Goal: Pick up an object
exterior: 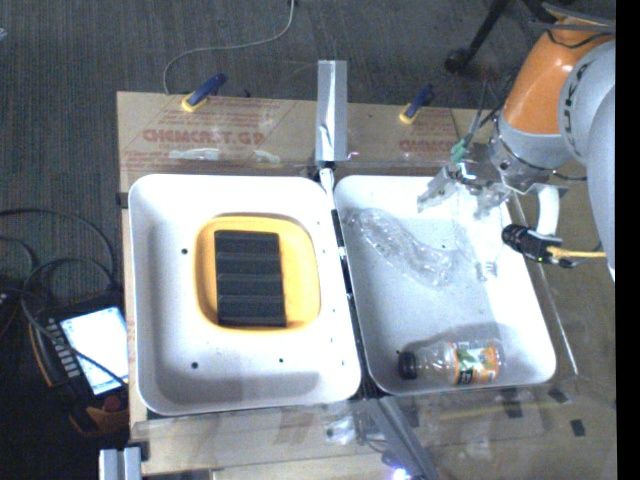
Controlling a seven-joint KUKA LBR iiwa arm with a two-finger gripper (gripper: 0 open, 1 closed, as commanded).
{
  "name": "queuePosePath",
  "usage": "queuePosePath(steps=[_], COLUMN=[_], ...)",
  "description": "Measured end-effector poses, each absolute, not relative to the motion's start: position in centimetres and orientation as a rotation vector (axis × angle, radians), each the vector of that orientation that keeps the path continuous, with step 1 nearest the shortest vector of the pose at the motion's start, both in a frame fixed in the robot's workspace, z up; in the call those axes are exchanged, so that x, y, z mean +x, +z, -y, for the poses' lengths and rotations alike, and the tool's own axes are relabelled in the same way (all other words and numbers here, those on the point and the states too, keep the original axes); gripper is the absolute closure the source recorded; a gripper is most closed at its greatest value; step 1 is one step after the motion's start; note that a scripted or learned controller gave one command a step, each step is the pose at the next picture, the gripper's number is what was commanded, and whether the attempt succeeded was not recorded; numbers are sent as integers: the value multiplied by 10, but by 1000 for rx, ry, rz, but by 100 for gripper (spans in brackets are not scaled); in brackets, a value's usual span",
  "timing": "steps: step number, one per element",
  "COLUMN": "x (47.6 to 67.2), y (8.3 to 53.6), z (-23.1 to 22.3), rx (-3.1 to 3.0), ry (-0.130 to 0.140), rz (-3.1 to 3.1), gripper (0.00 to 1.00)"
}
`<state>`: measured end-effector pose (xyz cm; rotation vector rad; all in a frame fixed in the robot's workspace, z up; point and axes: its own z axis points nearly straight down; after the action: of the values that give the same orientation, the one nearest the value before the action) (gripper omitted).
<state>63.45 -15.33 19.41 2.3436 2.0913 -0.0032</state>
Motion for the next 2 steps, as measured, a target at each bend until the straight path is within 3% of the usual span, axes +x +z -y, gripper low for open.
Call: queuePosePath(steps=[1,2], x=[589,575], y=[161,203], z=[167,178], rx=[2360,2215], ry=[-7,-4], rz=[-2075,-2225], gripper=[0,0])
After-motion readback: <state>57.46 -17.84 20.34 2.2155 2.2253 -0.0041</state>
